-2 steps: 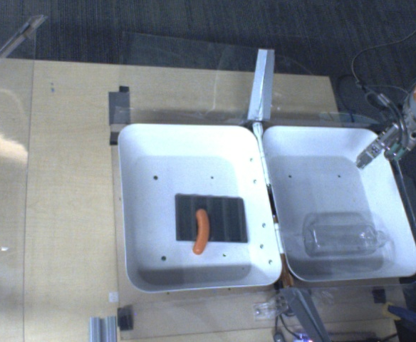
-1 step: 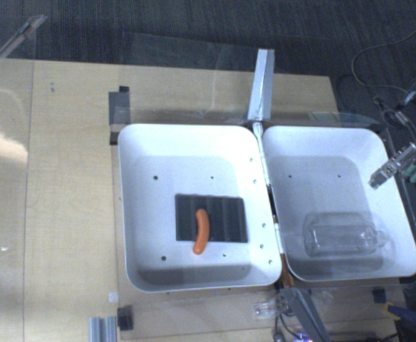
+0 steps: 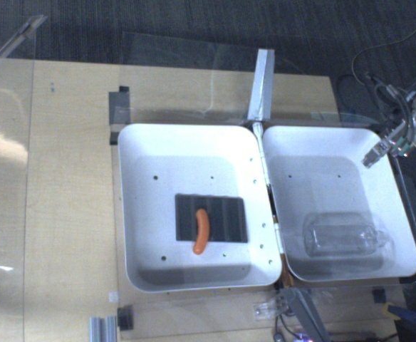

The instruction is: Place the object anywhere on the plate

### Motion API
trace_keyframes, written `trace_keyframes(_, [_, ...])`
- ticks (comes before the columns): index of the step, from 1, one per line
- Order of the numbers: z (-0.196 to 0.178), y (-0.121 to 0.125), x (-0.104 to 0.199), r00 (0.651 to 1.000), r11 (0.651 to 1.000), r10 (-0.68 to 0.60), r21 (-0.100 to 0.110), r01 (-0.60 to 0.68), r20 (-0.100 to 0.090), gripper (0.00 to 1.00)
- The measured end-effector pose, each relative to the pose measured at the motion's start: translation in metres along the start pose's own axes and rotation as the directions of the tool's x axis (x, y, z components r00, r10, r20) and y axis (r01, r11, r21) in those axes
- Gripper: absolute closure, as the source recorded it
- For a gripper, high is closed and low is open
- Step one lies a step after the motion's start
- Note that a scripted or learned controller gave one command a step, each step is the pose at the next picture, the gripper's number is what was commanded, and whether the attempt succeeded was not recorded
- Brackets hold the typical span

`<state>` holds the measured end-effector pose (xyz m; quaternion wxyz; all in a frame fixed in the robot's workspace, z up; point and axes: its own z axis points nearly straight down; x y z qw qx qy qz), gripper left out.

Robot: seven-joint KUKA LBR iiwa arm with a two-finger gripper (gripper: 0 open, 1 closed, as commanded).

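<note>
Entry 1, orange sausage-shaped object (image 3: pixel 201 231). Lay in the left bin (image 3: pixel 144 191), on the dark ridged plate (image 3: pixel 226 219), left of the plate's middle. Long axis ran near to far with a slight bend; the near end reached just past the plate's near edge, the rest sat on the ridges. Judged as already placed, or all but.

Entry 2, gripper (image 3: pixel 376 155). Hung over the far right corner of the right bin (image 3: pixel 315 169), pointing down and to the left. Opening too small and blurred to tell. Nothing seen held in it.

Entry 3, governing relation. Object lay well to the left of the gripper and nearer, across the wall between the two bins. Any return to it would call for a long reach leftward and toward the near side, with the approach set across the object's near-far axis.

Entry 4, clear plastic bottle (image 3: pixel 340 239). Lay on its side in the near part of the right bin, long axis left to right, well apart from the gripper and from the plate.
</note>
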<state>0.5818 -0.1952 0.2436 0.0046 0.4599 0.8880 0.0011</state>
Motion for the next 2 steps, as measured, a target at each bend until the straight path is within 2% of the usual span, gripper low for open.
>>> trace_keyframes(1, [0.060, 0.018, -0.024, 0.998, 0.998, -0.067, 0.001, 0.067, -0.002, 1.00])
trace_keyframes(2, [0.051, 0.041, -0.039, 0.969, 0.969, -0.246, -0.001, 0.246, 0.003, 1.00])
